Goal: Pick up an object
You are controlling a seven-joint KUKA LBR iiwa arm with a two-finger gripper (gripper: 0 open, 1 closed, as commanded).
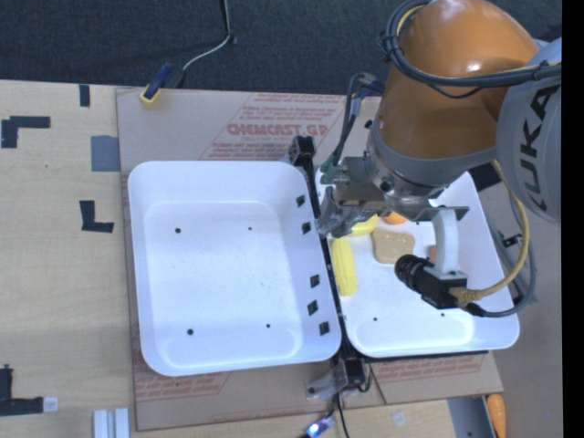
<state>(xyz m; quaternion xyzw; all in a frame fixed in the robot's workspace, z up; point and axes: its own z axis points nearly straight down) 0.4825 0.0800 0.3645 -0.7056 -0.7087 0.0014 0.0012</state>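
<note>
Your claw sits low over the right bin, hard by its left wall; you cannot tell how it is set. The yellow corn cob lies just toward the bench's near edge from it, long axis running along that wall, with a tan block beside

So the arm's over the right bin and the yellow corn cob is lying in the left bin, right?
Not quite. The camera view shows the arm over the right bin, but the yellow corn cob lies in that same right bin, along its left wall, not in the left bin.
</note>
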